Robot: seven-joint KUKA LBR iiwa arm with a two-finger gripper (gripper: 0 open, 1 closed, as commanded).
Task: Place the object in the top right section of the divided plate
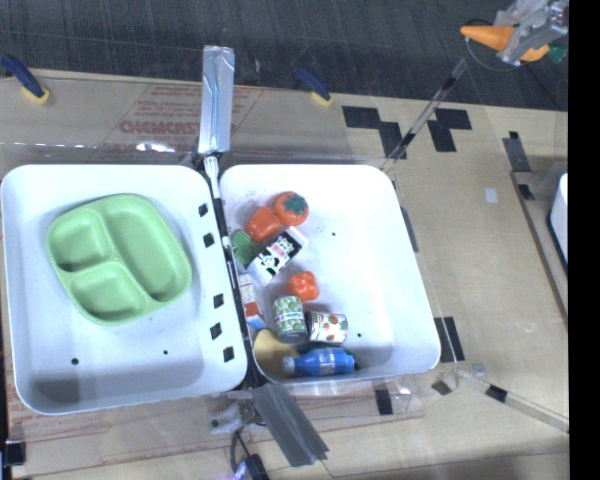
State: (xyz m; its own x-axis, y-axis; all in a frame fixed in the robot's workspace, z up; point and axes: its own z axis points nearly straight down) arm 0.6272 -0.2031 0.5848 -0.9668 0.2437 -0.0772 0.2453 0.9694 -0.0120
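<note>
Illumination is even and moderately bright, from overhead. The two shallow white plastic bins point(310, 183) show near-saturated floors with soft grey shading along their near walls. Glare streaks mark the silver tape strip point(217, 98) at the worktop's far edge. Focus is slightly soft throughout; small labels are illegible. The dark floor beyond is underexposed.
</note>
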